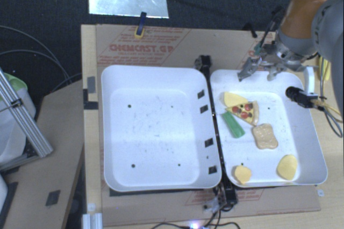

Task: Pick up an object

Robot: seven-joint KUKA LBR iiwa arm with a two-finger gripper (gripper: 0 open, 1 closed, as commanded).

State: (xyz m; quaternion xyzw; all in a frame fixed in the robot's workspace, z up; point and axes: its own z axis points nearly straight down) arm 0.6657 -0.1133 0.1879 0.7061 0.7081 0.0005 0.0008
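Trouble in waiting, judging from the layout. Holding the fingers (258, 73) spread apart, clamping nothing, above the far rim of the right bin (309, 131). Facing five possible targets, all lying nearer the camera than the fingers: closest below them, a pizza slice (243, 107); touching that slice on its near-left side, a green stick (233, 124); just beyond the slice, toward the near right, a tan biscuit (264, 136); well apart from the fingers, by the near wall, a yellow piece (287, 167) and an orange-yellow piece (242, 173).

Risking, first, a closing on air: descending straight down from here would probably be meeting the bin's rim or bare floor rather than any object. Risking, second, a muddled grasp: aiming at the pizza slice may be catching the green stick as well, or nudging one away while pinching the other. Risking, third, a slip: trying to pinch things this flat and low likely means scraping the floor or sliding over the top. Risking, lastly, a shove into the divider beside the left bin (156, 126) on the table (91, 115), pushing the stick out of reach.
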